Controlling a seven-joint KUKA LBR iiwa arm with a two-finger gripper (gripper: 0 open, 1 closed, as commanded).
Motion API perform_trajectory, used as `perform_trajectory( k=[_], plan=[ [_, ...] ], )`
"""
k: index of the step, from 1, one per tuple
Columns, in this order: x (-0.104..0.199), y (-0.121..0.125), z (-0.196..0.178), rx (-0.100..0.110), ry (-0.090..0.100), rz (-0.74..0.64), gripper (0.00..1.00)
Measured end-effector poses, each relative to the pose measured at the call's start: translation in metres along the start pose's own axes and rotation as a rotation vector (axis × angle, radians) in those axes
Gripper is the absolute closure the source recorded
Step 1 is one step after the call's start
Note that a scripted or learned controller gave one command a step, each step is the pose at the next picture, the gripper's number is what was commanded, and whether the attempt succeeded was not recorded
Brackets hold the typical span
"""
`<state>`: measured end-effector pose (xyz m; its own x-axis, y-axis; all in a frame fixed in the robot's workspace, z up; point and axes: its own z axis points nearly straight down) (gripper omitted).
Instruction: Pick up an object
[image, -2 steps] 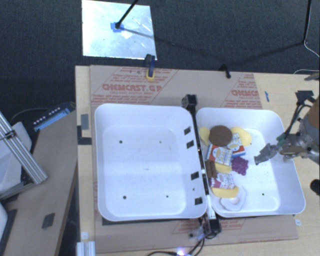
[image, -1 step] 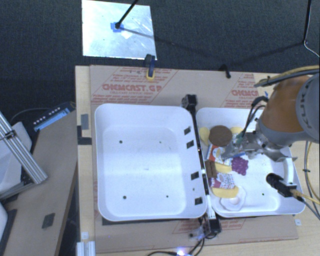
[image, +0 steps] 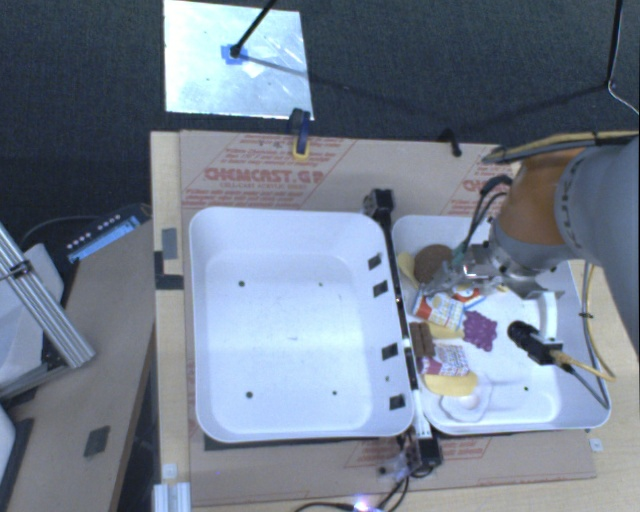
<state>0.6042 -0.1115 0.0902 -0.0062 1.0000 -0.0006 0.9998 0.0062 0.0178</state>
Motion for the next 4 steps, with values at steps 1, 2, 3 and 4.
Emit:
perform_trajectory(
  k=[1,2,3,4],
  plan=[
    [0.027,-0.014,-0.003,-0.007,-0.007,0.002,0.00],
    [-0.011,-0.057,-0.004,-0.009,-0.001,0.006,0.00],
    [0.029,-0.109,0.003,0.014,0.001,0.003,0.00],
    [0.027,-0.107,-0.008,0.010,0.000,0.004,1.00]
  ],
)
